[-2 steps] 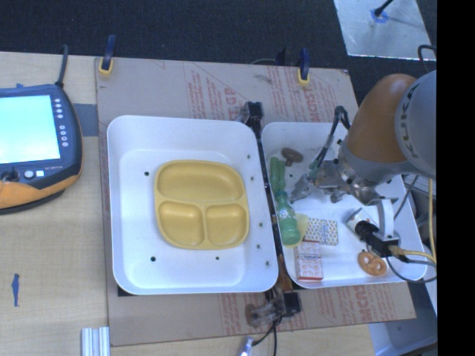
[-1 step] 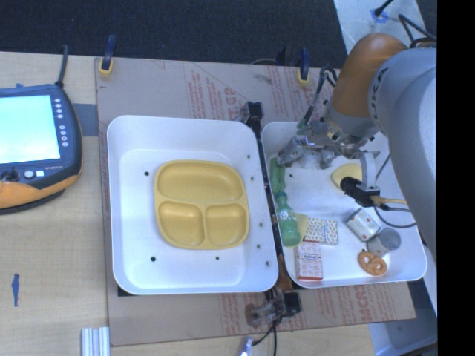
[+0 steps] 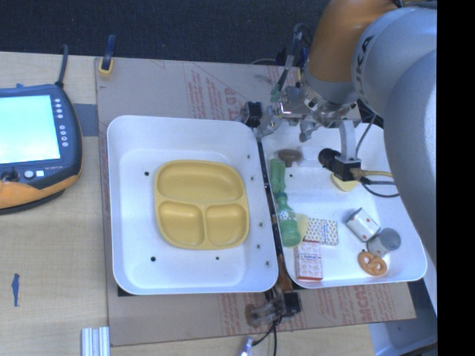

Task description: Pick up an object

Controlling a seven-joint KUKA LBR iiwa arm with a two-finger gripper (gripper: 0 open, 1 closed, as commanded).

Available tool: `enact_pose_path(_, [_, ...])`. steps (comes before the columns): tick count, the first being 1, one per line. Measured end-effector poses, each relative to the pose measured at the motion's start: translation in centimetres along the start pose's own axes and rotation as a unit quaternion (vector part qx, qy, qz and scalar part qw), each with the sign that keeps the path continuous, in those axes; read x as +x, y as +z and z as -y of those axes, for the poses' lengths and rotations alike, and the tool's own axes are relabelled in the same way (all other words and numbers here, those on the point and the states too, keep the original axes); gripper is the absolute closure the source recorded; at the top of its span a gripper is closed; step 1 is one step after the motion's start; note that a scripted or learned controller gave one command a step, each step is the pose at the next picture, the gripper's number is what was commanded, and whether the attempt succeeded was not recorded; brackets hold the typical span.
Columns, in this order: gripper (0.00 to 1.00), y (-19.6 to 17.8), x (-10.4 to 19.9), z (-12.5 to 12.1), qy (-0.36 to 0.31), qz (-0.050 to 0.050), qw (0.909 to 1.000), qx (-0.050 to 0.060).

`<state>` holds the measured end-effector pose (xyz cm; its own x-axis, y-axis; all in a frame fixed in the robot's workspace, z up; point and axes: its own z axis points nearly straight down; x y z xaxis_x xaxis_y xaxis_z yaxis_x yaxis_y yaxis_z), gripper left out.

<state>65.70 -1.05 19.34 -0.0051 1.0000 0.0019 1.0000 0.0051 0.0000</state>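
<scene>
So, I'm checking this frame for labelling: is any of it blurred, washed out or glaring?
In the camera view, the arm is large, close to the lens and soft; the tablet screen is blown out to near white; the right bin floor is bright, weakening contrast; the yellow tray is fairly sharp and evenly lit, with soft shadows.

My arm [image 3: 393, 58] is grey, with an orange band [image 3: 345, 32] above the wrist. Both bins are white — the left bin [image 3: 133, 265] holds a mustard-yellow tray [image 3: 200, 202]. In the right bin [image 3: 404, 269]: a green bottle [image 3: 280, 199], a white packet [image 3: 320, 231] dotted red and orange, a red-and-white box [image 3: 309, 262], an orange pretzel [image 3: 372, 263], a grey cylinder [image 3: 386, 239]. The bench [image 3: 52, 273] is pale wood — the mat [image 3: 193, 87] brown with red print.
</scene>
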Motion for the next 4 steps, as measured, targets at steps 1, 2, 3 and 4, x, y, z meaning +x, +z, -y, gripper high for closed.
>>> enact_pose_path(1, [0.00, 0.1, -7.1, 11.0, 0.001, 0.002, 1.0000, 0.002])
enact_pose_path(2, [0.00, 3.0, -14.9, 4.6, 0.002, 0.001, 1.0000, 0.001])
enact_pose_path(3, [0.00, 10.0, -16.7, 5.0, 0.000, 0.001, 1.0000, 0.002])
enact_pose_path(4, [0.00, 10.2, -11.1, 9.6, -0.001, 0.001, 1.0000, 0.002])
